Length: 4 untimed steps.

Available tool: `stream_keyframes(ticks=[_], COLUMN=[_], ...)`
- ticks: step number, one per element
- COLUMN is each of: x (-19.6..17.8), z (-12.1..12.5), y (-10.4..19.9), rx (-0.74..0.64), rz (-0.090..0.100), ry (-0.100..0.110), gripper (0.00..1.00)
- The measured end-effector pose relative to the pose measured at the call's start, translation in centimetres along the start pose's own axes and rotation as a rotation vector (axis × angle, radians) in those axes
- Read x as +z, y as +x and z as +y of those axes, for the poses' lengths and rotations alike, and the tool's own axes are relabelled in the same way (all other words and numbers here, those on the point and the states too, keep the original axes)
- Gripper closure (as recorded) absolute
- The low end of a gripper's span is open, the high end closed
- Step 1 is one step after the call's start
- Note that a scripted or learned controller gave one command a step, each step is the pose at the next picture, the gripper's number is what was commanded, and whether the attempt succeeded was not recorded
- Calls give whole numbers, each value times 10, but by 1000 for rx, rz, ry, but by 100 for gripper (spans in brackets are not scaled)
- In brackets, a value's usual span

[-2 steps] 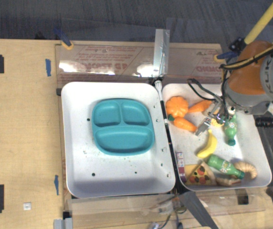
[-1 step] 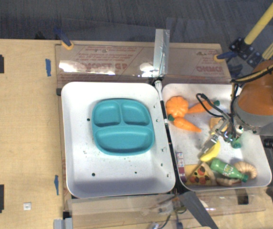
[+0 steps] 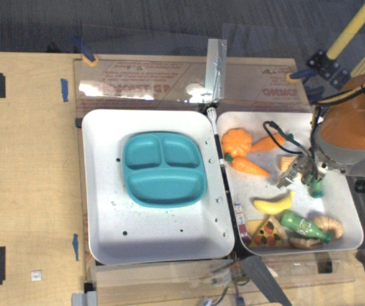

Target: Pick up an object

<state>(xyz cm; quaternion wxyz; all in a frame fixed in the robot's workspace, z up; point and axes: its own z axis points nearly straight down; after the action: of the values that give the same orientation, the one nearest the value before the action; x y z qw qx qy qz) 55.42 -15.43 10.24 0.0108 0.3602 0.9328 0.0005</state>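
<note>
The right bin [image 3: 351, 199] holds several toy foods. An orange pumpkin [image 3: 236, 142] lies at its far left, with one carrot [image 3: 249, 166] just below it and a second carrot [image 3: 265, 144] to its right. A yellow banana [image 3: 273, 204] lies mid-bin. Along the near edge are a pizza slice [image 3: 267, 233], a green bottle [image 3: 304, 225] and a tan pastry [image 3: 330, 224]. My gripper [image 3: 300, 174] hangs low over the middle of this bin, right of the carrots and above the banana. Nothing shows clearly in its grasp.
The left bin [image 3: 99, 190] carries a teal divided plate [image 3: 164, 169]. A raised divider [image 3: 221, 171] separates the two bins. The arm's orange band [image 3: 351, 123] and black cables [image 3: 284, 139] hang over the right bin's far right side.
</note>
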Motion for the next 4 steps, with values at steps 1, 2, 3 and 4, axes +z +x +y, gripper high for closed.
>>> stream_keyframes(ticks=[1,2,3,4], x=[14,-87,-160,-81], z=[47,138,147,127], y=[-37,4,2,55], rx=[52,166,346,207], rz=[10,11,11,20], ry=[3,0,4,12], gripper=[100,100,100,100])
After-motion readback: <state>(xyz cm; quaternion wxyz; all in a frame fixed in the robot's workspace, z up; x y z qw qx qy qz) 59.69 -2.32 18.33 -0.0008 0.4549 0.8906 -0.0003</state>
